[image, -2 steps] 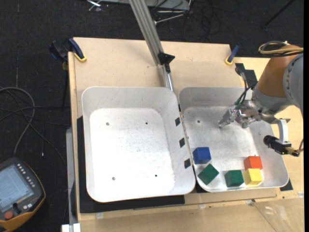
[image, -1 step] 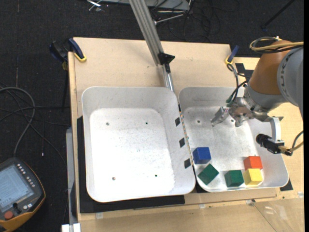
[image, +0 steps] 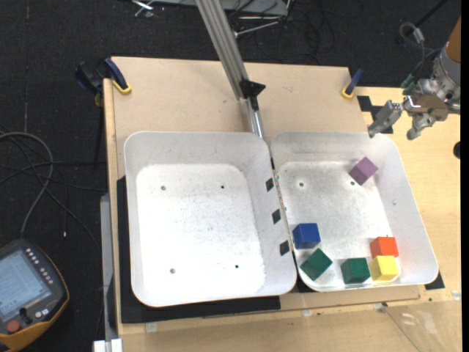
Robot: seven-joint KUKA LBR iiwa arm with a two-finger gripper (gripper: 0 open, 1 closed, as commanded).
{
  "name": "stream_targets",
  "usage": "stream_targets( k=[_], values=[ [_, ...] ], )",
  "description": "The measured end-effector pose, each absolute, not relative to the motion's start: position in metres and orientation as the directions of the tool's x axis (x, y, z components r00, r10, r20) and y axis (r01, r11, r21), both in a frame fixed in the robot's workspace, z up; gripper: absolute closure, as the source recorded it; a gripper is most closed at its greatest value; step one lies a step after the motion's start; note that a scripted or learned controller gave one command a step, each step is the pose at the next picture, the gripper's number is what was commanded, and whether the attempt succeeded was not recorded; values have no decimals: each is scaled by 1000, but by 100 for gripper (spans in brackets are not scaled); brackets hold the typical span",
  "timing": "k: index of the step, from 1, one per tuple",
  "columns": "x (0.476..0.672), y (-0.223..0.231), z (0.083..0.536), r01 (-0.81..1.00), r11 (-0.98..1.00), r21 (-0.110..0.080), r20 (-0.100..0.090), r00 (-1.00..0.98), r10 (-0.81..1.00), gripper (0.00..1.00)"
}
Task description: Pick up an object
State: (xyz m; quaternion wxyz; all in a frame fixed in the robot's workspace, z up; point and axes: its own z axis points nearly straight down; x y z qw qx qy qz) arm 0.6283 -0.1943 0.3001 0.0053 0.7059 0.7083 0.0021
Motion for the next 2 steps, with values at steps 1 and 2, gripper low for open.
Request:
stream_targets(
  k=[1, 2],
  values=[
    [638, -218, 153, 1000, -1, -7, 1, 1, 1000, 0],
    [674, -223, 95, 1000, 4, -3, 3, -4, 1000, 0]
  ],
)
